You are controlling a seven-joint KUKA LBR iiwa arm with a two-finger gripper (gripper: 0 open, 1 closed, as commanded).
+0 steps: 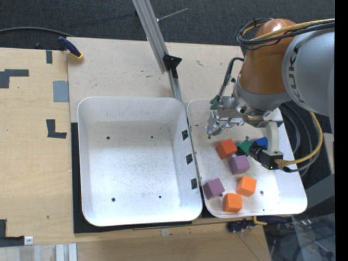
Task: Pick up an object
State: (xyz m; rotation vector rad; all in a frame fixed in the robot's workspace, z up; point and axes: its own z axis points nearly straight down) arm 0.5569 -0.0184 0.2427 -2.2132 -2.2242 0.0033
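Looking down through the one camera, we judged the main risk to be a closing on nothing: the pincer (213,128) hung over bare floor at the back of the right bin (283,197), above and to the left of the nearest orange cube (226,148), not over it. A straight descent from there would, we thought, meet white plastic or only clip that cube's corner and shove it aside. A second hazard was crowding. The orange cube sat just beside a purple cube (238,164), with a green piece (246,145) and a blue piece (260,143) close behind, partly hidden under the wrist, so a wide reach could have caught two things or wedged between them. The bin's left wall stood near the pincer too, and a drift that way might have struck it.

How far the pincer stood open we could not tell; it appeared as a small grey tangle against the white, and we saw nothing held in it and nothing touching it.

Easier targets lay toward the front of the same bin, more apart from one another: a second purple cube (213,187) and two more orange cubes (246,185) (232,202). The left bin (87,113) sat beside it on the counter (109,64).
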